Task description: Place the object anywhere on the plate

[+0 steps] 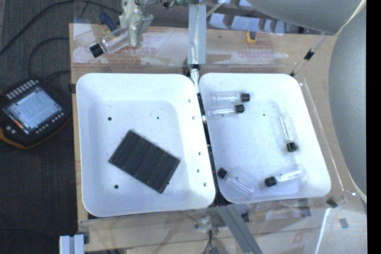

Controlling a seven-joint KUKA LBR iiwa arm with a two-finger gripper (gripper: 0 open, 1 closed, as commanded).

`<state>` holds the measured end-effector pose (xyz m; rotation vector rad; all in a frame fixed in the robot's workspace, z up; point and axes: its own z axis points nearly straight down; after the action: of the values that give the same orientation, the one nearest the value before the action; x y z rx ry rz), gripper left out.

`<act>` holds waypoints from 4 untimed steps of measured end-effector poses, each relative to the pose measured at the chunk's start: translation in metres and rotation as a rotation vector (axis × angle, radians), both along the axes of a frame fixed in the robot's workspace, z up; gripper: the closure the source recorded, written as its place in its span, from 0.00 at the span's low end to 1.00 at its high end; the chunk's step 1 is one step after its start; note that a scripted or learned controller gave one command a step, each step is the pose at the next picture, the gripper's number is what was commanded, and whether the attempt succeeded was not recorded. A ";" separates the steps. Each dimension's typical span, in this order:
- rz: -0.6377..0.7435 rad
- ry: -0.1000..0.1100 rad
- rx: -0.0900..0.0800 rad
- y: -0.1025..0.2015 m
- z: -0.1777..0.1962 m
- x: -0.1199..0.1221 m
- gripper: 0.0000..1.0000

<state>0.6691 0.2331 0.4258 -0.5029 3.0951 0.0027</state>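
The hand [132, 25], poised high beyond the left bin [89, 128], grips a clear black-capped vial [110, 41] between its fingers, well apart from the dark ridged plate [144, 161]; clasped near one end, the vial could slip or roll off.

Your vial [111, 41]: clear tube, black cap, held in the hand [132, 27] above the desk behind the left bin, lying tilted with its cap end toward the lower left. Your plate [144, 161]: dark, ribbed, rectangular, flat and skewed on the left bin's floor.
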 end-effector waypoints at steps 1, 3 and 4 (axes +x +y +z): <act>0.584 0.000 -0.001 -0.005 0.009 0.000 1.00; 1.098 0.000 -0.001 -0.014 0.008 0.000 1.00; 1.374 -0.003 -0.002 -0.003 0.008 -0.001 1.00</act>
<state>0.6686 0.2302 0.4340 -2.3519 2.0742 0.0051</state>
